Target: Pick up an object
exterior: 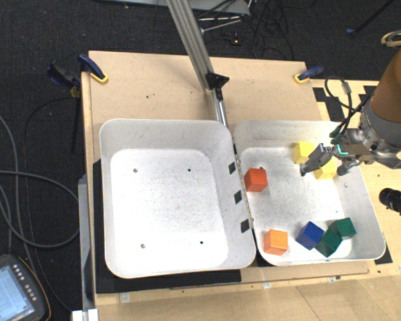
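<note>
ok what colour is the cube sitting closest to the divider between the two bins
Red-orange: the small red-orange cube in the right white bin, clearest in the camera view.

Two bins side by side on the tabletop; left bin, right bin. In the right bin: one block near the left wall, another at the front left, three blocks clustered front right. Two blocks lie toward the rear, beneath the gripper.
</note>
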{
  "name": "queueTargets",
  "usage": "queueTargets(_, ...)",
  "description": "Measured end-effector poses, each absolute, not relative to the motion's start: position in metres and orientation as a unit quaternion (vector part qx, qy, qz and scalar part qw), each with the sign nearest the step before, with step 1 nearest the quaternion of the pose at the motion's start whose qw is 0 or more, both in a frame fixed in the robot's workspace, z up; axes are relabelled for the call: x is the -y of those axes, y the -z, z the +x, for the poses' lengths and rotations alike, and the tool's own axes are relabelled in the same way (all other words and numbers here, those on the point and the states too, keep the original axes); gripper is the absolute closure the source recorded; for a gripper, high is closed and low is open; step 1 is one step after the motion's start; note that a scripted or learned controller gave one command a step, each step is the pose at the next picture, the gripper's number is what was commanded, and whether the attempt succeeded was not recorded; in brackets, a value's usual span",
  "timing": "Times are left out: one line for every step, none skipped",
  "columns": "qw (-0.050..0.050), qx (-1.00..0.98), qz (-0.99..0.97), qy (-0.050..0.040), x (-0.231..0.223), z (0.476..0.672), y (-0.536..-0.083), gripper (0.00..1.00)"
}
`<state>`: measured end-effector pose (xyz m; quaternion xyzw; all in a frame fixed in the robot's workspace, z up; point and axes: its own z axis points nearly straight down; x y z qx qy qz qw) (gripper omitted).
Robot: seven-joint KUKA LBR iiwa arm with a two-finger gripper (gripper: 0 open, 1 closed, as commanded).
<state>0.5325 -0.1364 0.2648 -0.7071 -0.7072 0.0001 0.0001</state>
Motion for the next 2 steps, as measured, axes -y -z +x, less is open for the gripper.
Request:
queueTargets(0.003,0.707,-0.707,-0.002,0.137,0.533,-0.201,0.0)
queueTargets(0.003,0.707,-0.707,-0.0017,0.128,0.525,-0.144,0.0)
